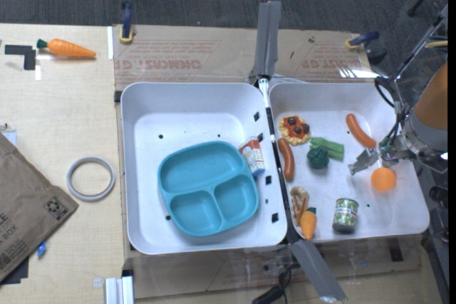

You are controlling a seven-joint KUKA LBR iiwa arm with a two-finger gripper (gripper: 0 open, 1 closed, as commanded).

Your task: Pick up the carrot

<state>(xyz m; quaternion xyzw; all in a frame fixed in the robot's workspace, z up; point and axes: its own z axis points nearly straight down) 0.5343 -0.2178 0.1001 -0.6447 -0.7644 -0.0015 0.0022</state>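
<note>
Carrot (307, 222): right bin (410, 224), 7 o'clock corner, beside left wall, touching pale item (298, 198) at its 11 o'clock. Judged light, stiff, smooth, tapered; grip across thick orange body. Little side room there. Can (345, 214) near, at 3 o'clock. Bin floor smooth, white. Gripper (367, 159) at 3 o'clock of bin, fingers spread, nothing between; orange ball (383, 179) just beside.

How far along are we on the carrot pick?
Done: nothing yet. One small carrot lies in the front-left corner of the right bin, by the divider. A second carrot lies on the bench at the far left. In hand: the hand sits in the right bin beside the orange ball, apart from both carrots. Left: reach a carrot, grasp it and lift it.
</note>
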